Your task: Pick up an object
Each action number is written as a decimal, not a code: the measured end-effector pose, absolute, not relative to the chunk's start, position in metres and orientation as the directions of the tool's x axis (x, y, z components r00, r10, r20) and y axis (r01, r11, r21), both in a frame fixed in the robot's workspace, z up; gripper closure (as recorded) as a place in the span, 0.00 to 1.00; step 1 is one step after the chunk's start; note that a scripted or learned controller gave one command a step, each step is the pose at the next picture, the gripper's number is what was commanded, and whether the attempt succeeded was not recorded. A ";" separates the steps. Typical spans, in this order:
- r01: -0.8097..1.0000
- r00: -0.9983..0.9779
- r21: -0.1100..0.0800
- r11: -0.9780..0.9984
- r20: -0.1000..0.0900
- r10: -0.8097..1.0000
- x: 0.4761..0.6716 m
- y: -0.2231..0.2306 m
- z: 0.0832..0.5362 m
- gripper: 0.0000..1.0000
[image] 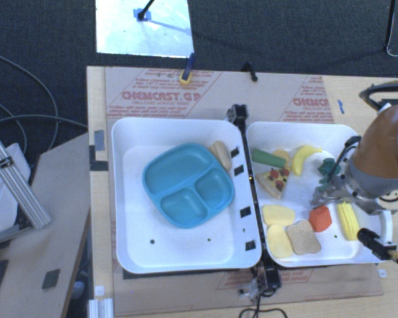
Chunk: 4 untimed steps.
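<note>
across two white bins point(129, 177): one blue tray point(188, 184), one banana point(304, 157)

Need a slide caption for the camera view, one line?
KUKA arm's tool low in the right bin among toy foods, by the orange piece; blue divided plate sits in the left bin.

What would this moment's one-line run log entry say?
end effector over right bin | nearest: orange-red piece | blue tray in left bin | grasp unconfirmed
</note>
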State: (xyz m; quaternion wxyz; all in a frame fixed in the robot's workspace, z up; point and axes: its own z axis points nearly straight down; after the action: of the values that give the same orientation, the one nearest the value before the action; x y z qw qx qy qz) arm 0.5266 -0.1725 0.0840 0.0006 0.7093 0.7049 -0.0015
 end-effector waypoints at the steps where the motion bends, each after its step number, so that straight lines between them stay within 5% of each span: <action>1: 1.000 0.003 0.000 -0.003 -0.001 1.000 0.485 -0.209 0.085 1.00; 2: 1.000 -0.012 0.003 0.012 0.003 1.000 0.488 -0.098 0.084 1.00; 4: 1.000 -0.005 0.009 0.005 0.001 1.000 0.490 -0.104 0.106 1.00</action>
State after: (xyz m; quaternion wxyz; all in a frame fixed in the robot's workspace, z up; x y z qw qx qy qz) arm 0.4900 -0.1040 0.1057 0.0031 0.7054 0.7088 0.0034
